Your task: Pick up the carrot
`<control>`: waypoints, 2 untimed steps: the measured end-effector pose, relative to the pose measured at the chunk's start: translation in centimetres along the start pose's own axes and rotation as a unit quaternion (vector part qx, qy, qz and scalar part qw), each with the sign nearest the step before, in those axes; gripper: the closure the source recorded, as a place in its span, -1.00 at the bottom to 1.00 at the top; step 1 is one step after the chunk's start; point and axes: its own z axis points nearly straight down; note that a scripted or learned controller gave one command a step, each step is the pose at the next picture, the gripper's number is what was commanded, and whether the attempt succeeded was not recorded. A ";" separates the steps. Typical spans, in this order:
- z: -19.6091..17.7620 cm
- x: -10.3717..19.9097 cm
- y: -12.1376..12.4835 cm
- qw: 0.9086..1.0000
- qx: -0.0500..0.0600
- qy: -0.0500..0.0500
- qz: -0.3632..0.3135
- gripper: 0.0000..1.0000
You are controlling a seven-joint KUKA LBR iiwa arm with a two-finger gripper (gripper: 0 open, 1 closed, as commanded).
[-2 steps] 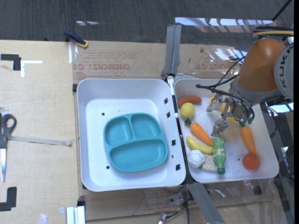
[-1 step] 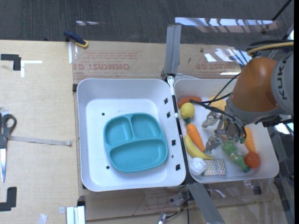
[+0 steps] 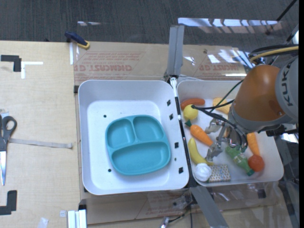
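Note:
An orange carrot (image 3: 201,135) lies slanted in the right bin (image 3: 275,175), left of centre, between a yellow lemon (image 3: 190,112) and a banana (image 3: 194,152). A second, similar orange piece (image 3: 253,144) lies near the bin's right side, partly under the arm. My gripper (image 3: 218,140) hangs over the middle of the right bin, just right of the first carrot. It looks open, with nothing between its fingers. The orange wrist band (image 3: 259,96) hides the bin's back right part.
The right bin also holds a red sausage-like piece (image 3: 192,101), a green bottle shape (image 3: 239,158), a red tomato (image 3: 256,163), a white ball (image 3: 203,172) and a speckled block (image 3: 219,173). The left bin (image 3: 90,127) holds a teal divided plate (image 3: 137,144). Scissors (image 3: 4,141) lie far left on the bench.

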 end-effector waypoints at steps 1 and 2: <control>-1.0 -0.2 0.1 1.000 -0.001 -0.001 -0.001 1.00; -15.1 -1.0 3.6 0.999 -0.001 0.006 -0.042 1.00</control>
